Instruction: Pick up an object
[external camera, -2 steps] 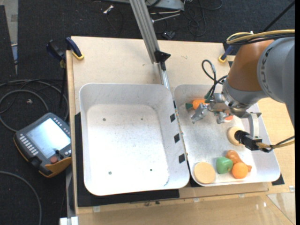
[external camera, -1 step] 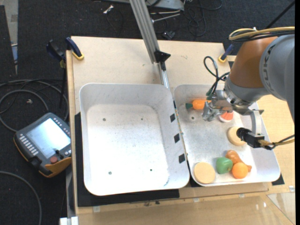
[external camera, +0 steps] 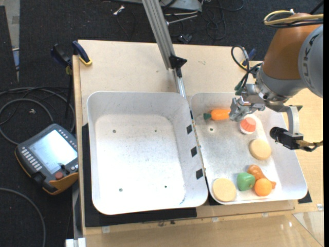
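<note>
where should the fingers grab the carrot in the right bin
Probably across the carrot's orange middle, coming straight down. It lies flat and lengthwise, green end toward the bin divider, with bare floor on both long sides. The gripper is already at its right end.

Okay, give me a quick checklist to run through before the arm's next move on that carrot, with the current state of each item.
1. Tool over the right bin: ok.
2. Tool close to the carrot: ok, it sits at the carrot's right end.
3. Carrot actually between the fingers: cannot tell.
4. Room around the carrot: not ok on the right, where the red and white piece lies close; ok on the left.
5. Other items, the pale oval piece, green piece and round cookie, away from the tool: ok.
</note>
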